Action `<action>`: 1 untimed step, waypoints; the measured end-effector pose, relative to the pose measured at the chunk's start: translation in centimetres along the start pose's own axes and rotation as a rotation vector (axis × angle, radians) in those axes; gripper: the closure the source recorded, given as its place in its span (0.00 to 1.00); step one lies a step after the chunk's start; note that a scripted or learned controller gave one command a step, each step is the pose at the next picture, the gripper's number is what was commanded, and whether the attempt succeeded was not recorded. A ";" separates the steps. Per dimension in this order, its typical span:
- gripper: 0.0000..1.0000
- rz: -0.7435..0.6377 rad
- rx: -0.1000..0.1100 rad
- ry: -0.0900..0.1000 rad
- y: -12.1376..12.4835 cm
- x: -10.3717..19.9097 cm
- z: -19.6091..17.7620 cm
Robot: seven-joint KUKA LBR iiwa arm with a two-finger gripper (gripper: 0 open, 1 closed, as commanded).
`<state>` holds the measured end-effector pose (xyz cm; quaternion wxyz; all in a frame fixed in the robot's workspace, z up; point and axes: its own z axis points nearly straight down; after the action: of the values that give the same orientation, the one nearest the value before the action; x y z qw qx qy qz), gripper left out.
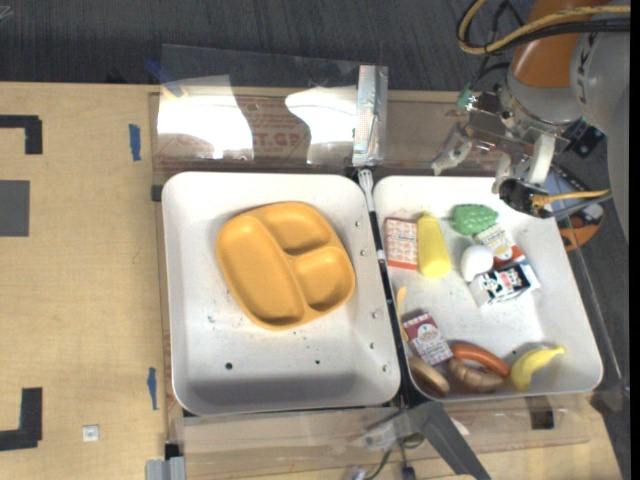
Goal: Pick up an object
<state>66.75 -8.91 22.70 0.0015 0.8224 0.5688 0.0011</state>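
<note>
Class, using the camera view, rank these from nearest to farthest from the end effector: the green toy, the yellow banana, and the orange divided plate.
From the end effector, at the right bin's far edge:
1. Green toy, far end of the right bin.
2. Orange divided plate, in the left bin.
3. Yellow banana, near right corner of the right bin.

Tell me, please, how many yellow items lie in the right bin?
2: a yellow corn-like piece near the bin's upper left, beside the red-and-white packet, and a yellow banana at its lower right corner. Others may be hidden.

Bright even overhead light, strong white glare on the clear panel (270, 118) behind the bins, soft short shadows — slight blur, fine detail grainy.
</note>
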 end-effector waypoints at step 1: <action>0.00 -0.251 0.005 0.001 -2.3 0.6 -0.4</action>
<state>64.80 -7.56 23.09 -0.0006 0.7449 0.6672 -0.0002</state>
